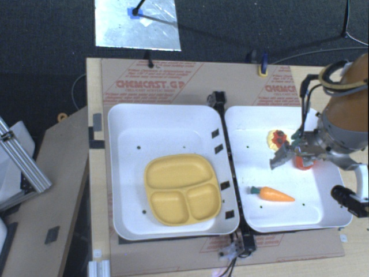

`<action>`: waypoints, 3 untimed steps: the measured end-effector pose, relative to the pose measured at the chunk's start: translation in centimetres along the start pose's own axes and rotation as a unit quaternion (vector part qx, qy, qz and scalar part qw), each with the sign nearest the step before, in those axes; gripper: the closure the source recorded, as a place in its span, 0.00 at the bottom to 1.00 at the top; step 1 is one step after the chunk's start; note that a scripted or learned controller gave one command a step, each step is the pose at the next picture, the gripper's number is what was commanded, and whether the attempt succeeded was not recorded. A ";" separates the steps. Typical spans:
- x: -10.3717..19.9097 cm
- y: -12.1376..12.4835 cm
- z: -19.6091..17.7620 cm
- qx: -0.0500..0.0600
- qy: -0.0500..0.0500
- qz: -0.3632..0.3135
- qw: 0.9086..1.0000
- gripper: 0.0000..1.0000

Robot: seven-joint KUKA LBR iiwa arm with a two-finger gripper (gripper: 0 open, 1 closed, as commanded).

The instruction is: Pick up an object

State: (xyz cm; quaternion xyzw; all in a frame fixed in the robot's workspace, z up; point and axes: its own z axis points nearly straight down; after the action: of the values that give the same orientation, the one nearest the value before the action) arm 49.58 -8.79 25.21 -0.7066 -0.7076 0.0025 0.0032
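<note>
Presently, items as they lie:

- Worktop: cardboard sheet carrying two white bins side by side, so goods can be taken from one and dropped in the other
- Left bin: holds a yellow tray with three compartments, lying flat near the middle; probably a target for sorted goods
- Right bin: the picking side, judged by where the arm works
- Carrot: orange toy with a green tip, lying flat toward the near wall, well apart from the claw; free to grasp
- Yellow-red toy: small, toward the far side, just beside the claw's reach
- Red item: small, directly under the wrist, partly hidden; likely the object aimed at
- Claw: low in the right bin beside the red item, one dark finger jutting toward the bins' divider; apart or together cannot be told, and nothing is seen clamped
- Arm: reaches in from the right, bent over the bin to come down on the goods
</note>
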 end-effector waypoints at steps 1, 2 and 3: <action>0.0 0.2 -0.5 -0.005 -0.001 -0.001 1.000 0.00; -0.9 0.4 5.3 -0.002 0.000 0.000 1.000 0.00; -1.4 0.3 11.5 -0.002 0.000 0.000 1.000 0.00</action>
State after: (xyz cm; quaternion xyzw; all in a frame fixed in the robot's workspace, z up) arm 49.83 -10.19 13.75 -0.7069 -0.7073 0.0012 0.0021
